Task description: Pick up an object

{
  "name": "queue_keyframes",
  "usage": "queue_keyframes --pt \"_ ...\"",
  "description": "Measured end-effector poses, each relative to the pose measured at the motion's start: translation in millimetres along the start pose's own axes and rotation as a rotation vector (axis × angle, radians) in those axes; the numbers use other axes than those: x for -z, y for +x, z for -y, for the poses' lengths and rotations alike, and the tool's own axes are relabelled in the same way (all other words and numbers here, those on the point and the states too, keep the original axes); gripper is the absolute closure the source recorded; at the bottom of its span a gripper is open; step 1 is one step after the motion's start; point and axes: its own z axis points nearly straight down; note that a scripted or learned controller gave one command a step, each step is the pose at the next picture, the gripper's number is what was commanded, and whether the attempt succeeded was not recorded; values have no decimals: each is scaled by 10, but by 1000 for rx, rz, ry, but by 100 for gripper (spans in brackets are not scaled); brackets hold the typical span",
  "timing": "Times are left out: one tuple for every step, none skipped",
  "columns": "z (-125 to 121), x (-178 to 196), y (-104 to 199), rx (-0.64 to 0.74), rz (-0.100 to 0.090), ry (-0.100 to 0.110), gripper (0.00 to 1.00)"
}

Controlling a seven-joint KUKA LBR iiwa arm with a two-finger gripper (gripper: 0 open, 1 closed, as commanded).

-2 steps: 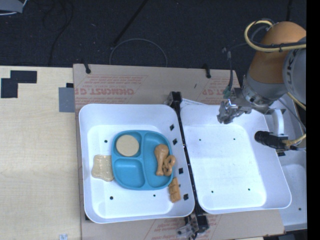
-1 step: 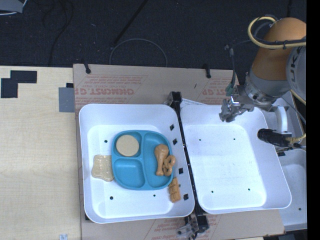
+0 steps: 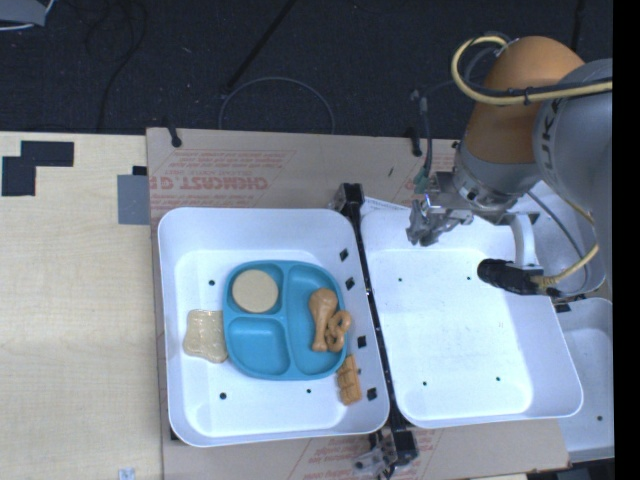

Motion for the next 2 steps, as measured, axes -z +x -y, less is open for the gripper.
queue_keyframes --pt "49 91 477 0 0 0 100" --pt "-47 138 956 1 1 -3 100"
